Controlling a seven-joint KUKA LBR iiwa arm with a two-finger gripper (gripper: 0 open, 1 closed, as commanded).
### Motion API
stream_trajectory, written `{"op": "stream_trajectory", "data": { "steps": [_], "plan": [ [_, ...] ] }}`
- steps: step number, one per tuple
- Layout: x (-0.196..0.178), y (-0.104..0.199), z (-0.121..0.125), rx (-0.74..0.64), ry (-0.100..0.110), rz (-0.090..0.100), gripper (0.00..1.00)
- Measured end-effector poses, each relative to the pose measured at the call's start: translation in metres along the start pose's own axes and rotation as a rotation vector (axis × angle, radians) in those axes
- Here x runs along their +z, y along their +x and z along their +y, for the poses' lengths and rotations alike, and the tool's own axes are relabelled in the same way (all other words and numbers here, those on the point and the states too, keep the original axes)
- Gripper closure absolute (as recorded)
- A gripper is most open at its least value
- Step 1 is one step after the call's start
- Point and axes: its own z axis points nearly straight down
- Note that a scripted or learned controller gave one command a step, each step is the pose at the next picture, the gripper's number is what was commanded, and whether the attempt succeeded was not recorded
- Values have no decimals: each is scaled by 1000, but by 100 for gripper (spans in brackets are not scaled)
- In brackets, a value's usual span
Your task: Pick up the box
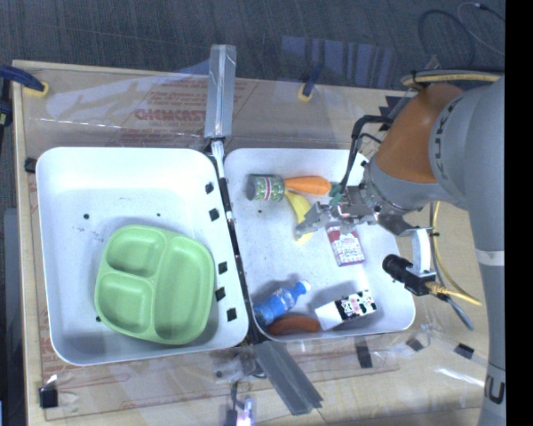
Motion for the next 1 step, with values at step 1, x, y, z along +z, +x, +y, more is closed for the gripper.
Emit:
{"op": "stream_trajectory", "data": {
  "steps": [1],
  "plan": [
    [-23, -1, -26, 21, 1, 0, 0]
  ]
}}
